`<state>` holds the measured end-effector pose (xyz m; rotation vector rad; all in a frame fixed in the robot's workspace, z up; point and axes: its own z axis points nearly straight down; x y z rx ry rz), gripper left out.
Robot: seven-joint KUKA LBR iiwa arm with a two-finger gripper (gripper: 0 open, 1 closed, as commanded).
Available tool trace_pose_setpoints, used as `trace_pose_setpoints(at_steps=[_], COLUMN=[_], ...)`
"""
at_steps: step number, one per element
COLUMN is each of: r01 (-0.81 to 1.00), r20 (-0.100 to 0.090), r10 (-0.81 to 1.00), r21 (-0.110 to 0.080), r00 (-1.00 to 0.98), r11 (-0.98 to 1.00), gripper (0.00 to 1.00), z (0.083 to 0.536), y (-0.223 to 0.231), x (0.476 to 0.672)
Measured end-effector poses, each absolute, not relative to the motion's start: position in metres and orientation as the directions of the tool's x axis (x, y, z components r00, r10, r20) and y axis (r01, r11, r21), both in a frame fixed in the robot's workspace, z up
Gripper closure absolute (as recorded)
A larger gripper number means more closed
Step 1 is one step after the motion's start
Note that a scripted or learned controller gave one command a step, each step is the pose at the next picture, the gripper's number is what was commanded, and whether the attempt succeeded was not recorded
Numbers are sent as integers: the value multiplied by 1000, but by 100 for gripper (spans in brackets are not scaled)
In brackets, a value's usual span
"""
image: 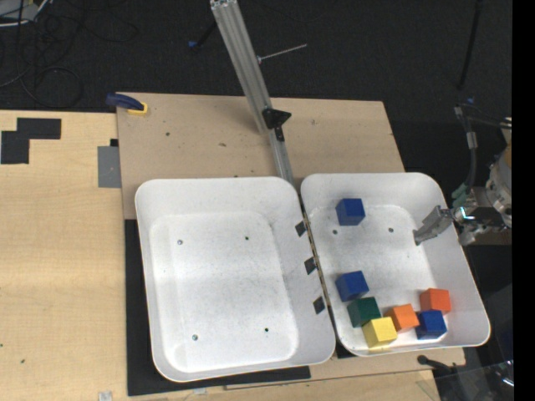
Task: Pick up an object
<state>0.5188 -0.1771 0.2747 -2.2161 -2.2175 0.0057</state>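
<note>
The right bin holds several cubes. One blue cube sits alone near its far left. Another blue cube lies lower down beside a green cube. Along the near wall are a yellow cube, an orange cube, a third blue cube and a red-orange cube. My gripper reaches in over the right rim of this bin, above bare floor. It is well right of the lone blue cube and above the red-orange one, holding nothing that I can see.
The left bin lies beside the right one, with black clips along the shared rim. A slanted aluminium bar rises behind the bins. The wooden bench extends left.
</note>
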Motion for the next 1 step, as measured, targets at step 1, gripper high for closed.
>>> trace_pose_setpoints(at_steps=[1], r01=[1000], r20=[1], r10=[1000], r21=[-3], r00=[2], r11=[-2], gripper=[0], z=[277], y=[-178], x=[519])
